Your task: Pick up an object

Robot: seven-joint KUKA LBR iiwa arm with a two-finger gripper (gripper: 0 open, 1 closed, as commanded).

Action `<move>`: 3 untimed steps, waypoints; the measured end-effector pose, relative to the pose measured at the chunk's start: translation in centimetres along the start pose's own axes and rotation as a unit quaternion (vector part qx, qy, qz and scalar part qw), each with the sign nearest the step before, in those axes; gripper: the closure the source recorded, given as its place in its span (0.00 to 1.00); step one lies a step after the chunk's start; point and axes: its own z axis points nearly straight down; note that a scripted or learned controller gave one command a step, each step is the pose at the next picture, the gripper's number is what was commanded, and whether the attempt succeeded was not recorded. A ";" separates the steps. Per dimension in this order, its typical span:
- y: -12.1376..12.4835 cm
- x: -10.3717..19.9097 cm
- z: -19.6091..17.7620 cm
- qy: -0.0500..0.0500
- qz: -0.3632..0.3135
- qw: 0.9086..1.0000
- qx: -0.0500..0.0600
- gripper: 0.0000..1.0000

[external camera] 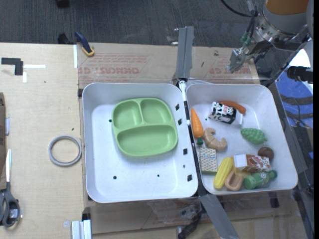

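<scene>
While the arm hangs high at the upper right, its gripper sits above the cardboard behind the right bin, outside the bin's far rim. Nothing lies between its fingers; whether they are spread or pressed together I cannot tell. All the small toys lie below and toward the near side of it, inside the right bin: a black-and-white cow touching an orange sausage, a carrot by the left wall, a croissant, green grapes, a cracker, a corn cob and a green bottle. A green divided plate rests in the left bin. A tape ring lies on the bench.
</scene>
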 end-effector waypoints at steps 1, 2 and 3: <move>0.0 0.0 0.0 0.000 0.000 1.000 0.000 0.00; -4.2 -10.2 13.4 0.001 0.199 0.980 0.001 0.00; -1.9 -4.4 20.6 0.001 0.205 0.979 0.001 0.00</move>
